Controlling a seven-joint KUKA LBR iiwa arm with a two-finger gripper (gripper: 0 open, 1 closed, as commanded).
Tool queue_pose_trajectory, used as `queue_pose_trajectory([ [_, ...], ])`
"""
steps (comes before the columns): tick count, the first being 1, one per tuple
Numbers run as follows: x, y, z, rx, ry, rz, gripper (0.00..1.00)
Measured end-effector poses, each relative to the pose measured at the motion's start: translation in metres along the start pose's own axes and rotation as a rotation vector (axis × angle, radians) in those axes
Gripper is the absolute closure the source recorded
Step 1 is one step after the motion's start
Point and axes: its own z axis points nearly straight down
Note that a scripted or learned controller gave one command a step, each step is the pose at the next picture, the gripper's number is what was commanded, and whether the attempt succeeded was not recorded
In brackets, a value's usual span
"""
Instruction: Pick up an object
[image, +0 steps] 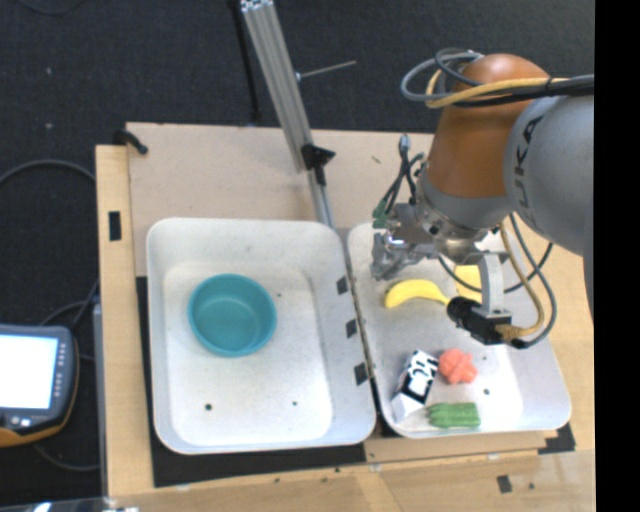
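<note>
Hanging over the upper left part of the right-hand shallow white bin (545, 395), your grey metal pincer (386, 262) sits just below the arm's wrist; you cannot tell from this slanted view whether it is released or clenched, and nothing shows as gripped in it. Just at its 4 o'clock lies the curved yellow plastic banana (415, 293), close beside the tip, though contact cannot be made out. Further out at 5 o'clock you see the lumpy coral-pink toy (458, 366), with the small black-and-white patterned block (418, 374) just at its 9 o'clock. The knobbly green plastic vegetable (454, 415) lies at the pink toy's 6 o'clock, near the bin's lower rim. Well apart at the pincer's 8 o'clock, the round teal plastic bowl (232, 314) stands upright in the left-hand white bin (300, 420). Both bins rest on your tan counter (220, 170).
</note>
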Motion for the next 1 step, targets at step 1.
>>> queue_pose_trajectory([
  [1, 0.0495, 0.0005, 0.0048, 0.002, 0.0, 0.0, 1.0],
])
